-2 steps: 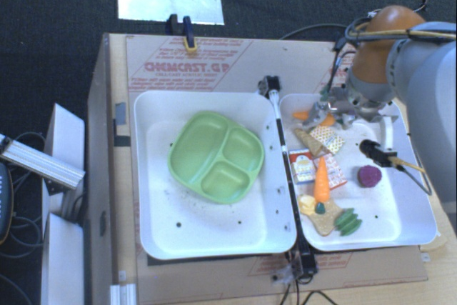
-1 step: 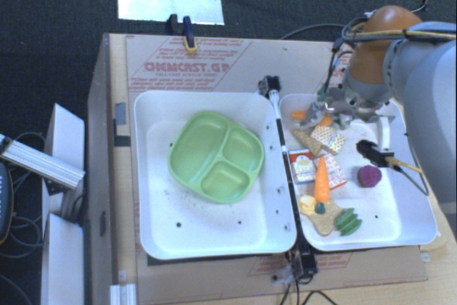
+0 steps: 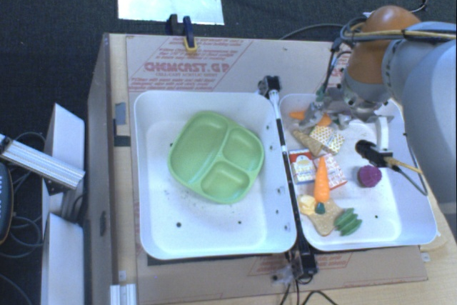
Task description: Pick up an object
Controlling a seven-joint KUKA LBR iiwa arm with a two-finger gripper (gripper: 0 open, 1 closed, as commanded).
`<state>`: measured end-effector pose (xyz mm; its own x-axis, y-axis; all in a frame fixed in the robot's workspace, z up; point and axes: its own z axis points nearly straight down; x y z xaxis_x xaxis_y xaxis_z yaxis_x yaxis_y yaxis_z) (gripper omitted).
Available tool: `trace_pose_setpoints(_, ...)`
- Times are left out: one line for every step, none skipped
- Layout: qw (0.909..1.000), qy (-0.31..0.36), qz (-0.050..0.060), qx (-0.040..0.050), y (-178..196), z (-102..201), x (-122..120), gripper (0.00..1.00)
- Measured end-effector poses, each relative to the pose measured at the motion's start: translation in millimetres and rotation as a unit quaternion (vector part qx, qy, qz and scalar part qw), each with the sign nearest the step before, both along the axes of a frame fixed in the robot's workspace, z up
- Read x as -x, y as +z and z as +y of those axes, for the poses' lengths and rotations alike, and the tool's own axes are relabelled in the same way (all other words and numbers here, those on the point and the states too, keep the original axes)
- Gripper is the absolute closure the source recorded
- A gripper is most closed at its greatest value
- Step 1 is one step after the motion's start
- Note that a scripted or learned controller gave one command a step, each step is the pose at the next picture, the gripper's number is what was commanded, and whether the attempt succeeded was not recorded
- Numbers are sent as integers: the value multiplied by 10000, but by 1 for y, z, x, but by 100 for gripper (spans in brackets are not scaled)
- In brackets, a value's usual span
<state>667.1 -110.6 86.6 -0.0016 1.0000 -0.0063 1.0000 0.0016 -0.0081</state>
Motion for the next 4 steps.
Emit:
trace_pose_setpoints(10000,7,29,8,10,-2,1,100)
trace_pose_setpoints(10000,9,-71,-27,122,21,39,100)
trace_pose_setpoints(10000,5,-53,-31,121,21,40,0)
trace_pose_setpoints(10000,-3,-36,-32,22,16,43,0)
